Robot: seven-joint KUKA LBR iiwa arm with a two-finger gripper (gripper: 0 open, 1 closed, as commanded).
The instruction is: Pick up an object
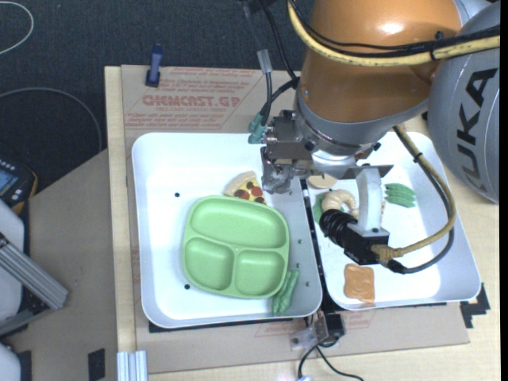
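Note:
My gripper [316,179] hangs under the big orange wrist band, over the divider between the two bins. Right below it in the right bin [444,236] lie a cream roll-shaped toy [336,202] and a pale round piece [321,182], both partly hidden by the gripper body. A toy pizza slice [244,187] sits just to its left in the left bin [155,213], touching the top rim of a green divided plate [235,248]. Nothing shows as held.
A green pea pod [286,290] rests by the left bin's lower right corner. The right bin also holds a green leafy toy [399,194] and a tan toast piece [359,282]. A black fitting with a hose [353,240] hangs from the arm over the right bin.

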